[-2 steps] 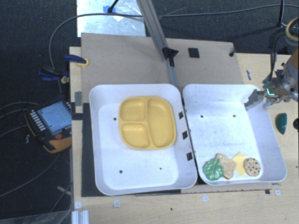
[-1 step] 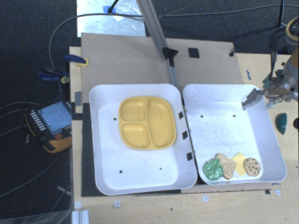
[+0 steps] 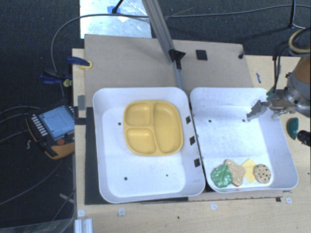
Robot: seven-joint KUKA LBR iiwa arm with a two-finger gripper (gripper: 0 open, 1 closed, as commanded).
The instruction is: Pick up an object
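Over the right bin's [image 3: 228,106] far right corner, the claw [image 3: 256,110] is hovering, grip unclear, nothing visibly held, while the food pieces [image 3: 241,173] are lying untouched.

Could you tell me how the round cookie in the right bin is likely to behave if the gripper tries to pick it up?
The cookie looks flat and thin, so probably light but hard to pinch from above. It lies against the bin wall beside the yellow wedge, so it may slide rather than lift.

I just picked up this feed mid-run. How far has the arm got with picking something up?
Nothing looks picked yet. The gripper sits over the far right side of the right bin, away from the toys. The green leaf, tan piece, yellow wedge and cookie lie along its near edge. Reaching, grasping and lifting are all left.
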